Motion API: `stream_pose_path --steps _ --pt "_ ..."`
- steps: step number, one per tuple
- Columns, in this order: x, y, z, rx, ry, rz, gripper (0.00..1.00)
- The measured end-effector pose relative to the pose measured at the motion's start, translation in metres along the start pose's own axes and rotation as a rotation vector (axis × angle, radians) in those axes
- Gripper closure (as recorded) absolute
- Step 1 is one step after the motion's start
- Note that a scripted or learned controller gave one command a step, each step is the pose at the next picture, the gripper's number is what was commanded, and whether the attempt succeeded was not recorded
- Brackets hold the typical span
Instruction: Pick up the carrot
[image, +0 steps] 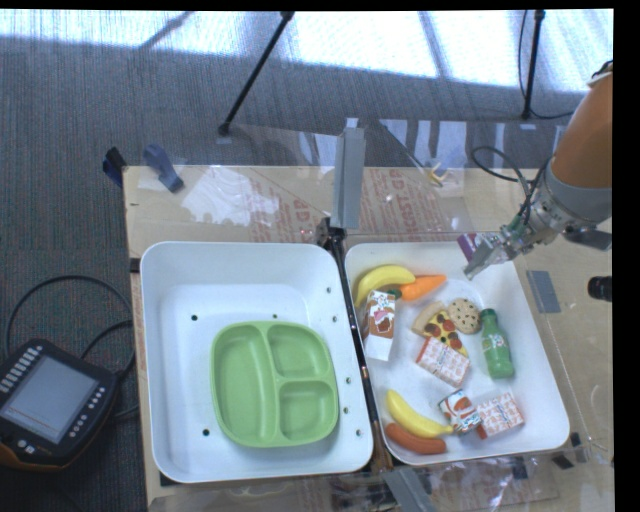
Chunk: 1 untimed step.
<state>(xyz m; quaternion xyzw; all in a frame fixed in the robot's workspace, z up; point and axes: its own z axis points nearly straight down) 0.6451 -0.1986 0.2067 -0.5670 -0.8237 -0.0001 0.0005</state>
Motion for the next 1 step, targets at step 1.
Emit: stream_pose_path --steps 1 --pt "0.0110 0.0037 0.0006 0.000 0.000 -0.159 1.00"
